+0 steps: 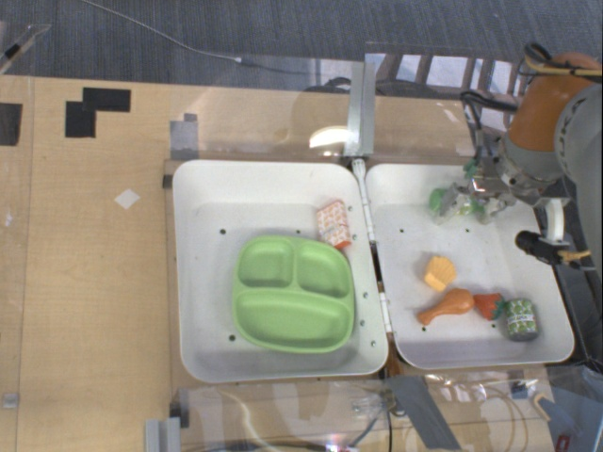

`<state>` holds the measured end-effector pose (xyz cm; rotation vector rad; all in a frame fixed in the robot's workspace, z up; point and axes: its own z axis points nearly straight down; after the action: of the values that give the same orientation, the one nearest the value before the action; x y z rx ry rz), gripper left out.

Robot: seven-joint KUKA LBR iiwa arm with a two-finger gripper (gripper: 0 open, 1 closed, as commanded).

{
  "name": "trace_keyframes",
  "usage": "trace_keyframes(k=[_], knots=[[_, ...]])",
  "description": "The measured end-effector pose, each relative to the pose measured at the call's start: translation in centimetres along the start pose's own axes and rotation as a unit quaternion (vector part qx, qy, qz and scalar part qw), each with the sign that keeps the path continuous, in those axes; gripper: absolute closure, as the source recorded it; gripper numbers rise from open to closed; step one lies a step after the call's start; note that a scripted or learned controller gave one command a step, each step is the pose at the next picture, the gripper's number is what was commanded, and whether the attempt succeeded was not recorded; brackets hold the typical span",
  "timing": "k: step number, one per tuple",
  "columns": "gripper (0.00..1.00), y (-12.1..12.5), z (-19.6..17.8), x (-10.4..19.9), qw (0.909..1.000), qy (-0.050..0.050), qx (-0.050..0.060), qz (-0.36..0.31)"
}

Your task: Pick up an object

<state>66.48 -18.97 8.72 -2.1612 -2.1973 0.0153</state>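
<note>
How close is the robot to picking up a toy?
Nothing looks lifted yet. The claw is low at the back of the right bin, right by a green toy, but the picture is too small to tell whether it has a grip. The yellow piece, drumstick and green can lie loose in that bin. Left to do: get a clear hold and raise something.

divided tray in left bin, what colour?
Light green; the divided tray sits in the left bin, seen clearly in the camera view.
</note>
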Motion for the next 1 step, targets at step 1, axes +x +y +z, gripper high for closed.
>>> trace_keyframes(k=[1], knots=[[1.0, 0.19, -1.29, 0.19, 1.0, -0.002, -0.003, -0.004]])
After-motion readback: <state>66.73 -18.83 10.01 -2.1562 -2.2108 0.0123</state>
